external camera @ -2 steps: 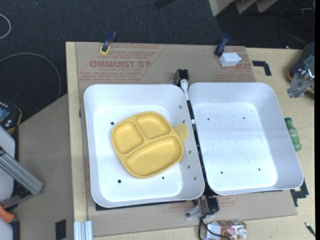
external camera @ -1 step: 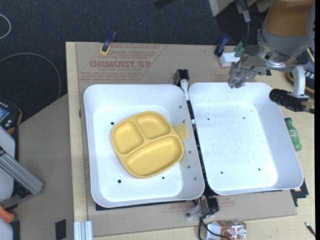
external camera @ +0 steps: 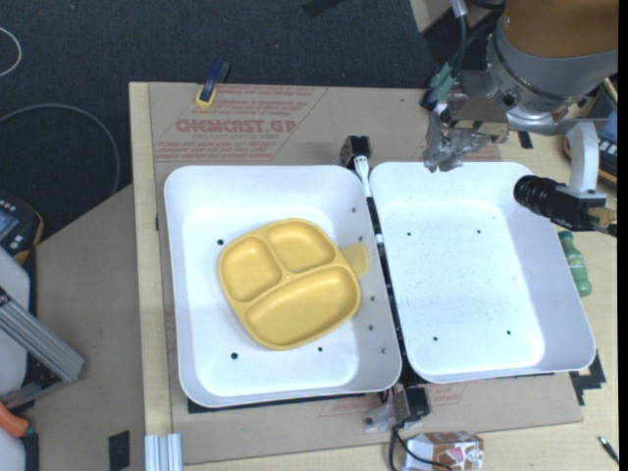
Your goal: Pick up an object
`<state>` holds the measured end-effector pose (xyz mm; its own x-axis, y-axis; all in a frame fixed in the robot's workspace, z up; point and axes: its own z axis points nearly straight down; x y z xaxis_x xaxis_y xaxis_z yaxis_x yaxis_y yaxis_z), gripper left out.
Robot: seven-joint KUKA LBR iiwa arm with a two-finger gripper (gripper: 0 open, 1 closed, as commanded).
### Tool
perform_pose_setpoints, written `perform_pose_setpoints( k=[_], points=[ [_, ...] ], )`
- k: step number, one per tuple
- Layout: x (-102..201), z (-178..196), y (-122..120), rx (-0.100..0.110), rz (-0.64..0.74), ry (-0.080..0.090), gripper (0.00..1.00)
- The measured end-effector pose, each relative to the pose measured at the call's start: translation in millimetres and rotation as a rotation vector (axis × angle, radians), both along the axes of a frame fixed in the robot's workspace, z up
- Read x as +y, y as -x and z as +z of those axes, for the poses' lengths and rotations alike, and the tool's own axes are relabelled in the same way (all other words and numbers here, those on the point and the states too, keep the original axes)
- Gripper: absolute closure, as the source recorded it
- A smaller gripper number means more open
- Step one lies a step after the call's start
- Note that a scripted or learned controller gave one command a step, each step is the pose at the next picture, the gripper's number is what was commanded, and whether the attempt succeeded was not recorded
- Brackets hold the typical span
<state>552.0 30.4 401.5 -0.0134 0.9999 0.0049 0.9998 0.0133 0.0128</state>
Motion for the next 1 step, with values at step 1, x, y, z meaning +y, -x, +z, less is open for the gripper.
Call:
perform_pose_setpoints(
  k=[1],
  points=[
    [18.3, -9.0, 58.6, 0.017, -0.009, 0.003, 1.00]
  ],
)
